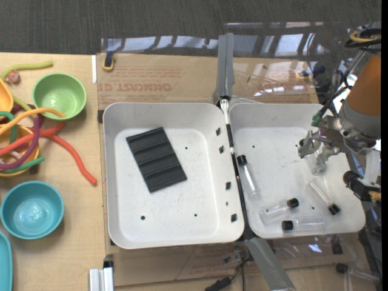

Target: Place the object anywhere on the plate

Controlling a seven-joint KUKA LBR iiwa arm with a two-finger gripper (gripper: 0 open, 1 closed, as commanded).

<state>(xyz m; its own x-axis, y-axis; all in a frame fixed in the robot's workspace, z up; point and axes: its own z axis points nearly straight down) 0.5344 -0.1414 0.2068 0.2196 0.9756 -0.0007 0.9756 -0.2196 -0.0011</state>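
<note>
In the right bin [339, 223], four clear tubes with black caps lie on the white floor. One tube [247, 176] lies by the left wall, its cap toward the back. A second [280, 208] and a third [302, 225] lie near the front, close together. A fourth [321, 196] lies toward the right, under the arm. The end effector [316, 151] hangs over the right bin's far right part, above the fourth tube; whether it is spread or pressed together cannot be told, and nothing is seen pinched in it. The arm [367, 96] reaches in from the right, its orange band above the wrist.

In the left bin [115, 180], a black ribbed plate [156, 159] lies flat and slanted, toward the back left. No tube rests on it.

Behind the bins lies a sheet of brown cardboard [157, 80] with red print, seen upside down and too blurred to read for certain.

On the tabletop [66, 162] to the left stand a green bowl [59, 96] and a teal bowl [32, 210], with a tangle of coloured cords [36, 132] between them.
</note>
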